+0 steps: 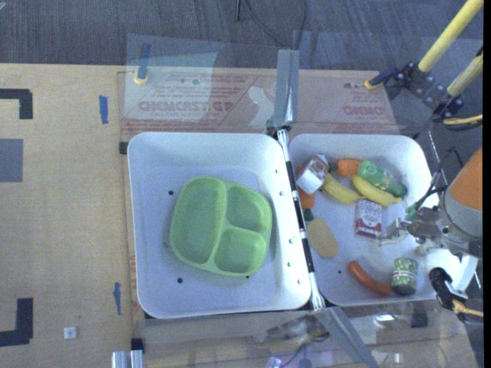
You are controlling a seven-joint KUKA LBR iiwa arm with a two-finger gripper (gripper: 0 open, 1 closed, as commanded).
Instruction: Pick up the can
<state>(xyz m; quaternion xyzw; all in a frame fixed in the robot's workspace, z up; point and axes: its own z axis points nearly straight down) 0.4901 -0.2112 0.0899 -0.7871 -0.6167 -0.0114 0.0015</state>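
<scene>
The can (pixel 404 274) is small, with a green label and a silver top. It stands upright near the front right corner of the right bin (pixel 418 153). My gripper (pixel 405 225) hangs over the bin's right side, a little behind the can and apart from it. Its fingers look open, with nothing between them. The grey arm with its orange band (pixel 469 192) comes in from the right edge.
An orange sausage (pixel 368 277) lies just left of the can. Further back are a red packet (pixel 369 218), a tan disc (pixel 324 238), two bananas (pixel 374 192), a green bag (pixel 381 176) and a white cup (pixel 311 179). The left bin (pixel 153 282) holds a green divided plate (pixel 221 226).
</scene>
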